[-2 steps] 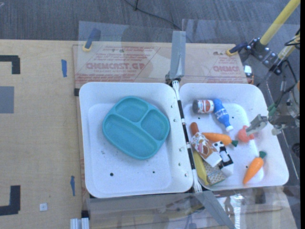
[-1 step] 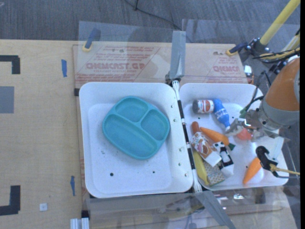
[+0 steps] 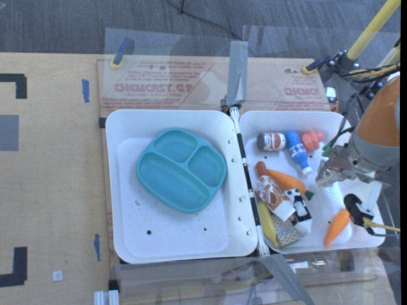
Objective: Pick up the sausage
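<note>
Even, bright overhead light fills the scene, with soft short shadows under the teal plate (image 3: 182, 169). The white bins (image 3: 121, 189) look slightly washed out (near overexposure). Focus is moderately soft throughout; the clear sheet (image 3: 165, 49) shows faint glare.

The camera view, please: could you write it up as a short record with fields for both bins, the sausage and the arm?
left bin: holds a teal divided plate
right bin: can, blue bottle, two carrots, other toys
sausage: near the right bin's left wall, beside a carrot
arm: over the right bin's right side
gripper: above the bin floor, apart from the sausage
</note>
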Motion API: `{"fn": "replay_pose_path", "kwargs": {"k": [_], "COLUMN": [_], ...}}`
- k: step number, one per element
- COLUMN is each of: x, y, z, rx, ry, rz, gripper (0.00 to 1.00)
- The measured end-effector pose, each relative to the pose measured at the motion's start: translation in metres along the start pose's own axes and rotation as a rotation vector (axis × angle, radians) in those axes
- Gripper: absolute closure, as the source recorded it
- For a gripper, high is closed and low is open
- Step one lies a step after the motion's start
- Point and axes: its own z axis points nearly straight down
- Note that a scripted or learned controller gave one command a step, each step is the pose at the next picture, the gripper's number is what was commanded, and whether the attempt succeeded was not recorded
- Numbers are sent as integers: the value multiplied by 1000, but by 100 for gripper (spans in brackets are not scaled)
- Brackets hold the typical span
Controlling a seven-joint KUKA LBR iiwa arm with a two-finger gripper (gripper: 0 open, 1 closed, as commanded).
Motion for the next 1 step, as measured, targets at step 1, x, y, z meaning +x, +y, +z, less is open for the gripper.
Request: {"fn": "replay_pose_path", "kwargs": {"k": [1], "x": [0], "y": [0], "z": [0], "rx": [0], "ry": [0], "rz": [0], "gripper": [0]}}
